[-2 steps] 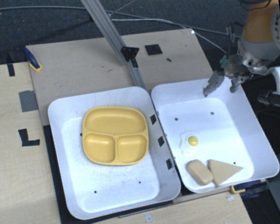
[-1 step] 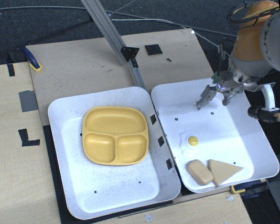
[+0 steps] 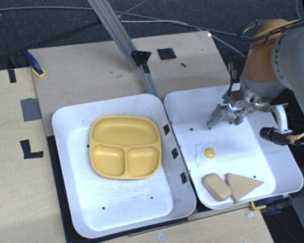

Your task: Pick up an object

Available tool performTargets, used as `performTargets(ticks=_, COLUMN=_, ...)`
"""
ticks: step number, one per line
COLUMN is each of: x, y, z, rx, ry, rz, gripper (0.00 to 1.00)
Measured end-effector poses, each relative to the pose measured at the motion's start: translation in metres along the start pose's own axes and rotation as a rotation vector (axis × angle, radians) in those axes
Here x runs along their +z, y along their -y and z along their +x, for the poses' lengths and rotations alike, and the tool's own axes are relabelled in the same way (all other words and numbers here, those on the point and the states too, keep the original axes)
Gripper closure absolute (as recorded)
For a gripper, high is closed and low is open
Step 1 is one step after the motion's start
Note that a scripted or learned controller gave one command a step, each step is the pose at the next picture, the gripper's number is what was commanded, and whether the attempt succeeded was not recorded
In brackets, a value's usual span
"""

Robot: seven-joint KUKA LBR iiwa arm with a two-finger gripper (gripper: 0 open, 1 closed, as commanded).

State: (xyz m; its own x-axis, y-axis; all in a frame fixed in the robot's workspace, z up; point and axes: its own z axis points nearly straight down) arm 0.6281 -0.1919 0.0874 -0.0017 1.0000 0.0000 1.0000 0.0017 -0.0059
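Objects for picking lay in two white bins: a yellow divided plate (image 3: 125,146), three compartments, rounded corners, filled the left bin (image 3: 75,177). At six o'clock in the right bin (image 3: 282,174) sat a tan wedge (image 3: 244,184) touching a tan rounded block (image 3: 215,186); a small yellow-centred fried egg (image 3: 208,152) lay at centre. At twelve o'clock the gripper (image 3: 223,120) hung with fingers spread apart, holding nothing

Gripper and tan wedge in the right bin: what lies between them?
In the camera view, between the gripper and the tan wedge lies white bin floor and a fried-egg toy.
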Motion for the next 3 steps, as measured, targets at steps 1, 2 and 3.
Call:
performTargets(ticks=1, x=-0.014, y=-0.001, z=0.000, rx=-0.001, ry=0.001, rz=-0.004, gripper=1.00)
performTargets(ticks=2, x=-0.067, y=-0.001, z=-0.009, rx=0.001, ry=0.001, rz=-0.008, gripper=1.00)
performTargets(ticks=3, x=-0.113, y=-0.006, z=-0.015, rx=0.000, ry=0.002, rz=-0.011, gripper=1.00)
